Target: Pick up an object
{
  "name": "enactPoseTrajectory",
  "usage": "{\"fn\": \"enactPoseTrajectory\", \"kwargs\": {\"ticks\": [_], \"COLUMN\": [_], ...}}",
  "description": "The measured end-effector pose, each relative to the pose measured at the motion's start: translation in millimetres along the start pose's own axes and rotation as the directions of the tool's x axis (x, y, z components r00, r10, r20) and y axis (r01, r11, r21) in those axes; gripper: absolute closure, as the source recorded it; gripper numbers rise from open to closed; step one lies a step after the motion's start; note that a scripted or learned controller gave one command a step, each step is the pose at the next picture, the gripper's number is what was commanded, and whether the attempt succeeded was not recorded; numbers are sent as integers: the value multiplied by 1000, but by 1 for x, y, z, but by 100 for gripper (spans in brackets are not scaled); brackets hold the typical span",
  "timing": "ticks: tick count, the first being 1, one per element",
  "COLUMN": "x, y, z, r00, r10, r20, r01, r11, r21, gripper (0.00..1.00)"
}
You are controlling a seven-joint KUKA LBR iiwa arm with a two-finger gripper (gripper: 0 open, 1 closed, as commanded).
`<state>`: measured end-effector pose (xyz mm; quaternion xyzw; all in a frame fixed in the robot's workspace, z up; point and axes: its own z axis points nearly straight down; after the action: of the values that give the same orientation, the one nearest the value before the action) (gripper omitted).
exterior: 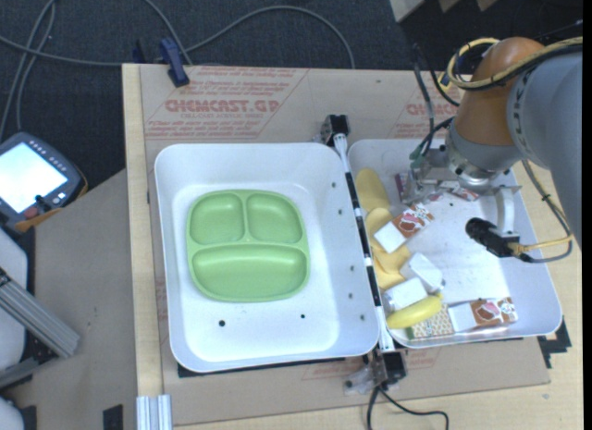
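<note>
- Grey arm (546,95) with orange band, reaching in from the right over the right-hand bin.
- Left bin (176,178), white and shallow, carrying a green divided plate (248,245) near its middle.
- Right bin (532,299), white, packed with small things along its left wall and front edge.
- Gripper (427,188) low over the back of the right bin, just beside a small red-and-white packet (413,219); no telling from this angle whether wide, narrow or holding anything.
- Yellow banana-shaped toy (414,312) near the front left corner, lying flat; probably light, stiff plastic, smooth and rounded, so likely to slip unless pinched across its narrow middle.
- Another yellow piece (372,191) against the left wall, hard to reach with the wall so near.
- Flat printed card (493,312) at the front; thin, hugging the floor, poor for pinching.
- Small white blocks (426,271) mid-bin; light, square-edged, probably the surest hold, taken across opposite flat faces.
</note>
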<state>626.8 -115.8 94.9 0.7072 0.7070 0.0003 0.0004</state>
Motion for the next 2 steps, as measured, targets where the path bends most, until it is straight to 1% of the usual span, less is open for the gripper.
{"fn": "enactPoseTrajectory", "kwargs": {"ticks": [1, 2], "x": [0, 12], "y": [0, -32], "z": [0, 10], "r00": [1000, 1000], "r10": [0, 1], "r20": [0, -1], "r01": [0, -1], "r11": [1000, 1000], "r21": [0, 3], "gripper": [0, 0]}}
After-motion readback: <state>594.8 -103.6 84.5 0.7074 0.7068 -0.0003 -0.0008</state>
